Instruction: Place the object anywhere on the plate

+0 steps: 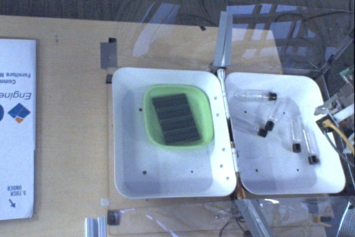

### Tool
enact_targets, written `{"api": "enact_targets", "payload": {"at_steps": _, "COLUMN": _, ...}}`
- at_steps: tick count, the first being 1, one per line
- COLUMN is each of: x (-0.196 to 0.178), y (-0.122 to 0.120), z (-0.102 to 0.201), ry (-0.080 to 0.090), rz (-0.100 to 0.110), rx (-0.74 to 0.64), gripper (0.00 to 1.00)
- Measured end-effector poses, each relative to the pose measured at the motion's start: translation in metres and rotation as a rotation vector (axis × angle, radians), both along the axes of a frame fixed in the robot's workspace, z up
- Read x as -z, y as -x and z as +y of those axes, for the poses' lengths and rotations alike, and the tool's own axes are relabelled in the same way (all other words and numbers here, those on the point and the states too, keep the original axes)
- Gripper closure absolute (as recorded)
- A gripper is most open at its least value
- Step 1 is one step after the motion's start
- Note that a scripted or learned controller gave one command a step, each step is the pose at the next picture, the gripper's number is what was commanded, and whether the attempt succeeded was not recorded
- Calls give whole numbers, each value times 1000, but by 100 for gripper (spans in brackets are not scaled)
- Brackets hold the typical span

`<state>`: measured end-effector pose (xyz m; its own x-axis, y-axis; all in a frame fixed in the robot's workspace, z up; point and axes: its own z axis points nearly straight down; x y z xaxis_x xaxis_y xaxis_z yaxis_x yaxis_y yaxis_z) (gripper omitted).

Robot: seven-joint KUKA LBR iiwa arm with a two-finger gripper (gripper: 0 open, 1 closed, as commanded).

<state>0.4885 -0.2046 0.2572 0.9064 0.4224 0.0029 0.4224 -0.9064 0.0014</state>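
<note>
- Plate: green, square with rounded corners, in the left bin, toward that bin's far side.
- Dark ridged block lies on the plate, about centred, slightly skewed.
- Right bin, beside the plate's bin: several clear tubes with black caps, scattered.
- Gripper at the right bin's right rim; cannot tell how the jaws stand.
- White booklet on the worktop, well left of the plate.
</note>
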Motion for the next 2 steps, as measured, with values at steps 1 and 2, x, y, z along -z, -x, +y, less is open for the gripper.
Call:
{"api": "enact_targets", "payload": {"at_steps": 1, "x": 1, "y": 0, "z": -1, "ry": 1, "rz": 1, "rx": -259, "gripper": 0}}
{"api": "enact_targets", "payload": {"at_steps": 2, "x": 0, "y": -1, "z": 19, "ry": 2, "rz": -2, "rx": -43, "gripper": 0}}
